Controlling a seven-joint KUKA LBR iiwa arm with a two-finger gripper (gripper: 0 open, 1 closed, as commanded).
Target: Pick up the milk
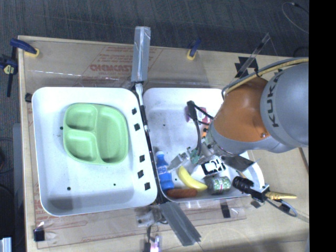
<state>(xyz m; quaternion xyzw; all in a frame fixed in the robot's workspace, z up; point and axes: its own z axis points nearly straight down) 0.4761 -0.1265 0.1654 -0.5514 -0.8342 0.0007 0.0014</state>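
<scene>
stage: approach, nothing lifted | gripper (202,154) low in right bin (168,109) | grip state: cannot tell | milk (213,166) left to grasp

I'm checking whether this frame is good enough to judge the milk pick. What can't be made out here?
- Pincer: the arm's orange band covers most of it in the camera view; open or shut is unreadable.
- Milk: no item in the right bin is identifiable as it; the arm hides part of the bin.
- Blue bottle: label too small to read.
</scene>
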